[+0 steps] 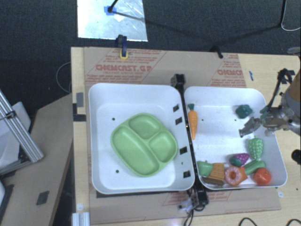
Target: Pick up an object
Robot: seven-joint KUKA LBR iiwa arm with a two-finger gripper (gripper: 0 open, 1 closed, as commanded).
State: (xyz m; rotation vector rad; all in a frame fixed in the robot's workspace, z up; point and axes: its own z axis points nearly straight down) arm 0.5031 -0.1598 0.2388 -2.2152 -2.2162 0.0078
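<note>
While the jaws [246,129] are hanging over the right bin [221,95], their tips are looking slightly spread with nothing between them, though the view is too coarse to be sure. Just below them the pale green corn [256,148] is lying nearest, with bare bin floor directly under the tips. Further down, the purple piece [239,159], the green pepper [254,165], the tomato [262,175], the donut [233,175] and the bread [217,173] are crowding the bin's near corner. Above the jaws the dark green lump [243,110] is sitting alone, and well off to their left the carrot [192,120] is lying along the bin wall. Beyond that, the plate [144,144] is resting in the left bin [103,107].

My guess is that a straight descent risks closing on empty floor between corn and lump. In the crowded corner, the tips could be nudging neighbours aside or catching two pieces at once, and the bin wall could be blocking one tip.
</note>
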